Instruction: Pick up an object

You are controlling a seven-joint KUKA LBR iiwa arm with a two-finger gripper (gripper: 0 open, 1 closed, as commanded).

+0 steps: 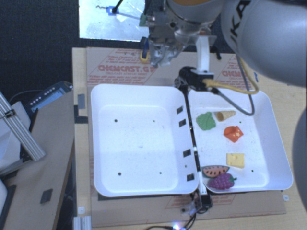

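The right bin [268, 128] holds several toy foods. A green leafy piece [206, 121] and a tan cone [225, 114] lie near its back left. A red piece [233, 133] sits mid-bin, with a yellow cheese wedge [235, 160] in front of it. At the front left are a watermelon slice [215, 170] and purple grapes [221, 181]. My gripper [158, 55] hangs high, behind the back edge of the left bin [139, 138], far from all the foods. Nothing shows in its grasp.
Both bins rest on a cardboard sheet [120, 68]. The divider between them carries black clips [184, 123]. A grey handheld device [48, 96] and an aluminium rail [19, 133] lie off the bench to the left. The arm's bulk fills the upper right.
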